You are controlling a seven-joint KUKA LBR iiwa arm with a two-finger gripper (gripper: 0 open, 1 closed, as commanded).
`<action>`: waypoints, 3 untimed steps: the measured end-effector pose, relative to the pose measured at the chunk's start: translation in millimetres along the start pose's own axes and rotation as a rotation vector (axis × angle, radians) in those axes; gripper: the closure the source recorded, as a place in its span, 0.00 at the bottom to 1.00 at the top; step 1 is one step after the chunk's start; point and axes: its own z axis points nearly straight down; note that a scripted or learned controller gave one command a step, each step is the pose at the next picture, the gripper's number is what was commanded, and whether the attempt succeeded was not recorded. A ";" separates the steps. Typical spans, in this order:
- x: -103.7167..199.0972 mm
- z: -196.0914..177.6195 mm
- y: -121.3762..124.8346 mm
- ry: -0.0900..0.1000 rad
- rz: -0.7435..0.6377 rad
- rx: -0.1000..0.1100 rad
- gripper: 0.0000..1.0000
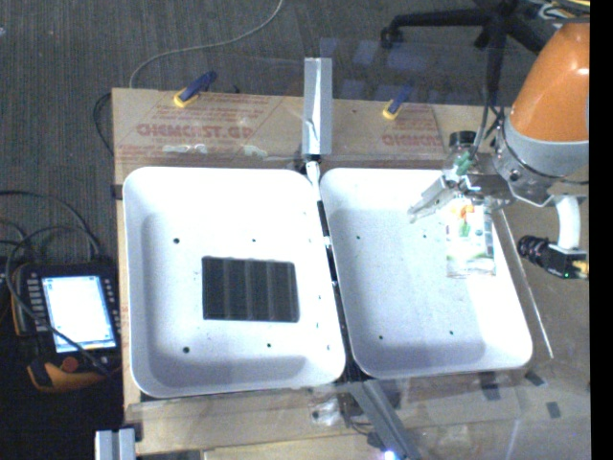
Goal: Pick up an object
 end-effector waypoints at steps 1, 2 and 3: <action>-64.1 55.9 32.0 -0.003 -0.003 0.000 0.00; -91.0 15.5 55.2 -0.002 -0.042 -0.003 0.00; -81.5 167.9 61.6 0.007 -0.198 -0.012 0.00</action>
